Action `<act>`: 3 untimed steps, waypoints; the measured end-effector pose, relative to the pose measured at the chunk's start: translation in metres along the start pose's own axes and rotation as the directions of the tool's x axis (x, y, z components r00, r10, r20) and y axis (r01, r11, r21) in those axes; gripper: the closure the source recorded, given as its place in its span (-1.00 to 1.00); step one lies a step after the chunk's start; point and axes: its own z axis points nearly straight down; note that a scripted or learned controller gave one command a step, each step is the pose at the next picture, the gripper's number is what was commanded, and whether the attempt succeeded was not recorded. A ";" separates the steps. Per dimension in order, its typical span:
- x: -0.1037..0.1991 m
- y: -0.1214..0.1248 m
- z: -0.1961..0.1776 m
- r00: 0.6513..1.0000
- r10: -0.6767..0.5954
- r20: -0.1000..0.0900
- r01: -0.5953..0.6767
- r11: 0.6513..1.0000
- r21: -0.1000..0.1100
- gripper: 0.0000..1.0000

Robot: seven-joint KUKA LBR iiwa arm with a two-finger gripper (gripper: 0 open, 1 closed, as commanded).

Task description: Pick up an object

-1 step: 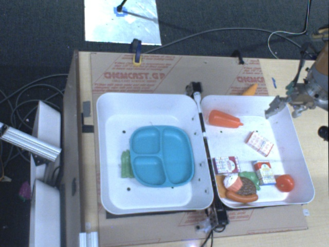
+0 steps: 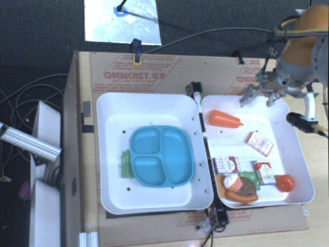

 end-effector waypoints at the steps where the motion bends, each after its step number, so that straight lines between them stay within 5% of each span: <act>1: 0.047 0.010 0.044 1.000 0.000 -0.001 0.000 1.000 0.001 -1.00; 2: 0.055 0.016 0.080 1.000 -0.001 0.001 0.001 1.000 -0.017 -1.00; 3: 0.038 0.010 0.109 1.000 0.004 0.001 -0.004 1.000 0.000 -1.00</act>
